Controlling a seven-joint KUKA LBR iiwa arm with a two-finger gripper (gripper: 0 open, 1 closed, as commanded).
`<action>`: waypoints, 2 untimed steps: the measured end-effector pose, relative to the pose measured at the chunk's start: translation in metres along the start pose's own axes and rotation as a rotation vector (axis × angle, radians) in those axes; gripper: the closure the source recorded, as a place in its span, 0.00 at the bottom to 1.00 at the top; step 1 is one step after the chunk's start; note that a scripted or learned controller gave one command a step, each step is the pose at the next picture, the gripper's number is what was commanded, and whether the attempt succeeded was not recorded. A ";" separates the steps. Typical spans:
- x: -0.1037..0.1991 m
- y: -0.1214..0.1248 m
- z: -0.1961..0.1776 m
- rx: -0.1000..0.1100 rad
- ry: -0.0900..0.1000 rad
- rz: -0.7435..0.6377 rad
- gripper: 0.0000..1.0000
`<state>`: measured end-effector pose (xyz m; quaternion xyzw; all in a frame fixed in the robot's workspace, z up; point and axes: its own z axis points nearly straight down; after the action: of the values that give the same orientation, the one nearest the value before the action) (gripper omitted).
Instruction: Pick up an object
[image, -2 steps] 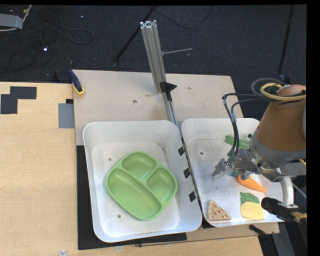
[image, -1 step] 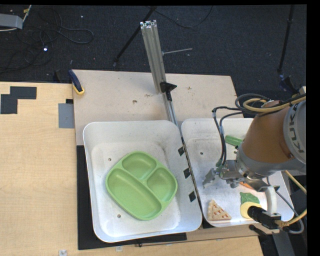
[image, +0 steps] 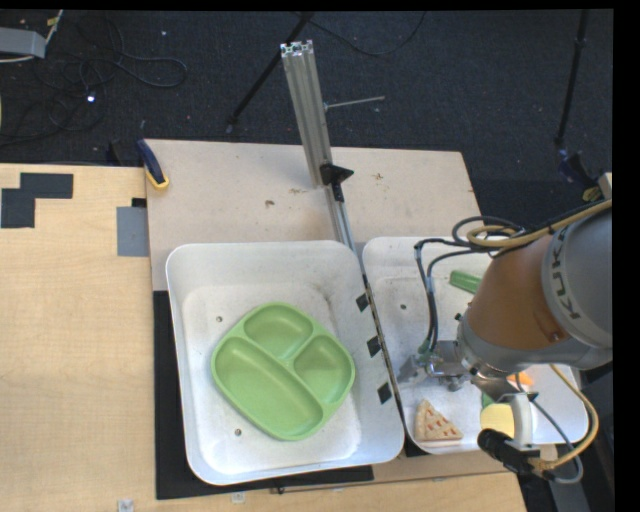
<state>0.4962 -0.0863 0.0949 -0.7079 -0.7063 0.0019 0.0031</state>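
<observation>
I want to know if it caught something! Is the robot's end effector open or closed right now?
End effector: cannot be told; it is low in the right bin, just above the pizza slice toy.

Robotics lab, KUKA arm (image: 530, 300), bench (image: 250, 190), floor cables (image: 130, 60)

Two bins side by side below me

A divided plate (image: 284, 371) lies in the left bin (image: 190, 290). In the right bin (image: 390, 265), a toy pizza slice (image: 436, 423) lies near the front edge, below my wrist (image: 515, 310).
</observation>
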 end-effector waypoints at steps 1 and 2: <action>-0.001 0.002 0.002 -0.006 0.001 -0.001 0.00; -0.001 0.004 -0.009 -0.014 0.002 0.004 1.00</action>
<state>0.5003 -0.0871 0.1039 -0.7093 -0.7048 -0.0038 -0.0010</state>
